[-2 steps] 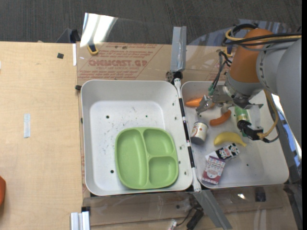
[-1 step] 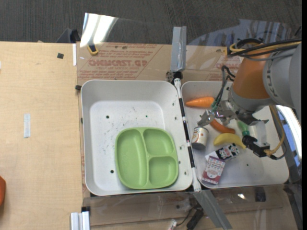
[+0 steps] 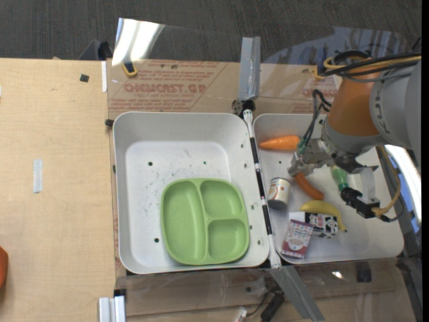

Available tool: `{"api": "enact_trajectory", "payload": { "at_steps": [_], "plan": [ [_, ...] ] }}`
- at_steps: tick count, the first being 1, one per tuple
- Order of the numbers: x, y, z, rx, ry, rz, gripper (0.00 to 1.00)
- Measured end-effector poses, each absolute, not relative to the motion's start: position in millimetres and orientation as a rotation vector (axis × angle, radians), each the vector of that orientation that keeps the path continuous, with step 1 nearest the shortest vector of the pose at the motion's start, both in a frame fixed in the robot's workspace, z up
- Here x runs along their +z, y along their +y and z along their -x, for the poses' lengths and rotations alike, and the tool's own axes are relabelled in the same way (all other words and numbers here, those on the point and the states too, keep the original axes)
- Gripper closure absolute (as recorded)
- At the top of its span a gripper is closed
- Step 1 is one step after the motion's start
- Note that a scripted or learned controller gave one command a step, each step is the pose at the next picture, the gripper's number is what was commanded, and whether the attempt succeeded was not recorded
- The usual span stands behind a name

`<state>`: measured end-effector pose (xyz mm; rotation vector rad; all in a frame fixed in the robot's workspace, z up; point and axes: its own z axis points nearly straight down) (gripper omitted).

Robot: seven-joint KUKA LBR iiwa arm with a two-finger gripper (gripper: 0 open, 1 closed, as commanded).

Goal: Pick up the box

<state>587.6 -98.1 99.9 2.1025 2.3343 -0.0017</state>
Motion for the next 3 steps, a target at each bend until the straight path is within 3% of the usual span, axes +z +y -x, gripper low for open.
{"api": "enact_trajectory", "payload": {
  "at_steps": [1, 2, 3],
  "plan": [
    [100.0, -98.2, -587.6, -0.002, 2.334, -2.102, 0.00],
    [109.0, -99.7, -588.0, -0.002, 2.330, -2.106, 1.00],
    [109.1, -99.6, -588.0, -0.002, 2.330, -2.105, 0.00]
  ]
}}
